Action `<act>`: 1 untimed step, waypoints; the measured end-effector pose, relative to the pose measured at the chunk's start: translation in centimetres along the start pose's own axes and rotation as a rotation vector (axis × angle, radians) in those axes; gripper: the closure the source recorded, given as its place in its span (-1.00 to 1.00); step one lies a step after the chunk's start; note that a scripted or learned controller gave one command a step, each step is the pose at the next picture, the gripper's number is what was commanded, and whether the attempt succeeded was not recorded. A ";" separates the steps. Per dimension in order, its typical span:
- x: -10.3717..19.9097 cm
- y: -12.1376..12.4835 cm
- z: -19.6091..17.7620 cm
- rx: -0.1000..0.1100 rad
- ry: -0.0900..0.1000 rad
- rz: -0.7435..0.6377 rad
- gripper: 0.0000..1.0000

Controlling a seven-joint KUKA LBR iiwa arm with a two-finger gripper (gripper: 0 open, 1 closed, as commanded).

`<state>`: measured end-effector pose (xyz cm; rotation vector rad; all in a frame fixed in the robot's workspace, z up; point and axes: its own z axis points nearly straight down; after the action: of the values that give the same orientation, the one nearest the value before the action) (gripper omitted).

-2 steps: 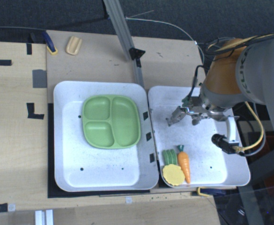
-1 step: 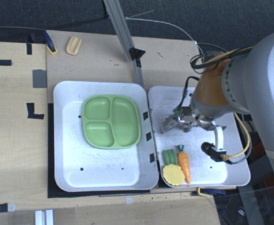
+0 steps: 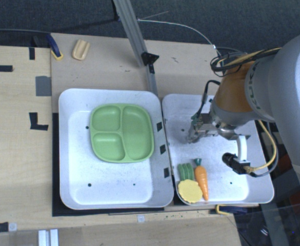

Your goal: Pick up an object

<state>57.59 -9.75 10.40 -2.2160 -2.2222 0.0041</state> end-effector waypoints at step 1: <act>-0.4 1.0 -5.3 -0.007 -0.001 0.002 1.00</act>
<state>58.58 -10.15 15.74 -2.2225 -2.2243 -0.0025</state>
